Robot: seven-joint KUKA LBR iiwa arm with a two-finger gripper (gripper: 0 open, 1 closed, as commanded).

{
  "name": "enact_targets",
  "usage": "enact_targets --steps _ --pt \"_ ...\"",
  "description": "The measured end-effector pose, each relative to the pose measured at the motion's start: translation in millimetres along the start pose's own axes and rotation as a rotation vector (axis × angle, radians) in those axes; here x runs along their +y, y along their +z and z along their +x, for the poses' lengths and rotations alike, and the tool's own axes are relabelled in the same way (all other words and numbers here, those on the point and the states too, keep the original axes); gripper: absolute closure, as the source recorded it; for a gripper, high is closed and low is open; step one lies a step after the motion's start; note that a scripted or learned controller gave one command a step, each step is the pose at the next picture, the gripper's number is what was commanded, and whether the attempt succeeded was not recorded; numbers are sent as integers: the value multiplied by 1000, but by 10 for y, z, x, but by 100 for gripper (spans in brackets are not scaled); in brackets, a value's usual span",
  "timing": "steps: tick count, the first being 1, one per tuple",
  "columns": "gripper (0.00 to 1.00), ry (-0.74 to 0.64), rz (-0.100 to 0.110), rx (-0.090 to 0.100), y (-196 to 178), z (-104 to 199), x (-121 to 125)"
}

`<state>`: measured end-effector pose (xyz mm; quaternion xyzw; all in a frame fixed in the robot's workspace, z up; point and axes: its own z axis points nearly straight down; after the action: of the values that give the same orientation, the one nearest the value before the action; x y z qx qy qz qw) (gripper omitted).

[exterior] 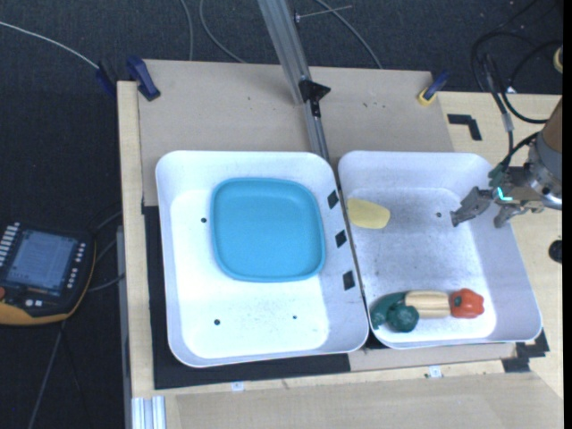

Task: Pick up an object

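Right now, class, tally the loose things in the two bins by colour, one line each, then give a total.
Blue: 1, plate, left bin
Yellow: 1, piece, right bin
Green: 1, piece
Tan: 1, piece
Red: 1, piece
Total: 5

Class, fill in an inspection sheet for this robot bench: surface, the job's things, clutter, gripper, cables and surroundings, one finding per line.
Surface: pale wooden bench bearing two shallow white bins, left bin and right bin.
Job's things: pale yellow rounded piece at the right bin's upper left; green lumpy toy, tan cylinder and red rounded toy in a row along its near edge.
Clutter: light blue square plate in the left bin.
Gripper: two-finger gripper open over the right bin's far right side, holding nothing.
Cables: thin cables on the dark floor.
Surroundings: handheld control pendant at left; blue clamp; yellow clamp.
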<state>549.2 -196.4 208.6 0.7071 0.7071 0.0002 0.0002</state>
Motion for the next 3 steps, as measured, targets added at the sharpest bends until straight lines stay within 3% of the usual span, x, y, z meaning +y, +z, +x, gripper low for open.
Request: enact_targets --steps 1,3 --pt "0 0 0 0 1 0 0" --pt "0 1 4 1 990 -15 5"
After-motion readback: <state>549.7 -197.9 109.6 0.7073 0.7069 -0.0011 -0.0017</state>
